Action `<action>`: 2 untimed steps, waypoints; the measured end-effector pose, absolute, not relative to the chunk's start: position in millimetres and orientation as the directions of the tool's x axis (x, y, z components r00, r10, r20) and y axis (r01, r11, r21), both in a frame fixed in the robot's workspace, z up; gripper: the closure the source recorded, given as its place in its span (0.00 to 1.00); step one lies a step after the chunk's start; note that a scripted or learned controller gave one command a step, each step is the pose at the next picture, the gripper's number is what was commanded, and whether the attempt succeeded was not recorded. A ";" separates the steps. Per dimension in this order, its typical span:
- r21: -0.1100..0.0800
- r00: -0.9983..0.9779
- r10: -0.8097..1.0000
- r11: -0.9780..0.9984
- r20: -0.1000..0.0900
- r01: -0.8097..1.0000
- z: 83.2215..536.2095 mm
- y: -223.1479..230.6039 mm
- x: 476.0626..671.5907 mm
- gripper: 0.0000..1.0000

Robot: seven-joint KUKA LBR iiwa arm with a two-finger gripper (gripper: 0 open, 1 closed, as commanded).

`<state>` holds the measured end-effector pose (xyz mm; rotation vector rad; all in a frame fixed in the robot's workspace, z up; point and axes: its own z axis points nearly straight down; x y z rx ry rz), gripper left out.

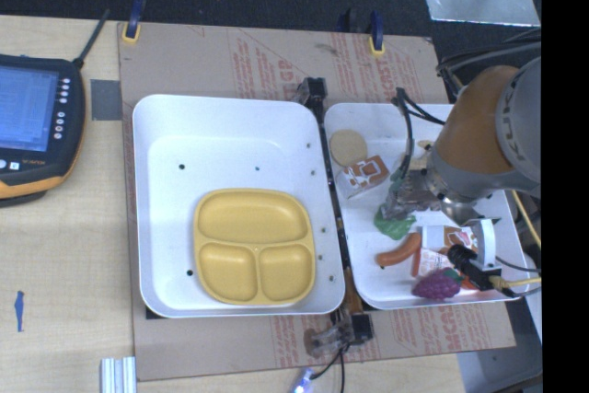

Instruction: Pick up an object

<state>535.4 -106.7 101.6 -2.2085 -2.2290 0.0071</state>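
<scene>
I am lowering my end effector (pixel 402 201) over the green toy (pixel 394 222) in the right bin (pixel 368 288); its grip state I cannot tell, nothing lifted yet.

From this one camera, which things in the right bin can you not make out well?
- End effector: the arm's wrist covers it in the camera view, so its state is unclear.
- Green item: partly under the end effector; contact cannot be judged.
- Right bin: its far right side is hidden by the arm.
- Purple item: too small to identify.

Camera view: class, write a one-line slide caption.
KUKA arm reaches into the right bin of toy food; yellow divided plate in the left bin.
</scene>
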 end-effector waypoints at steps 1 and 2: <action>-0.001 -0.003 1.000 0.003 -0.001 1.000 180.6 -157.7 546.4 1.00; -0.003 -0.005 1.000 0.005 0.001 1.000 200.7 -122.1 578.0 1.00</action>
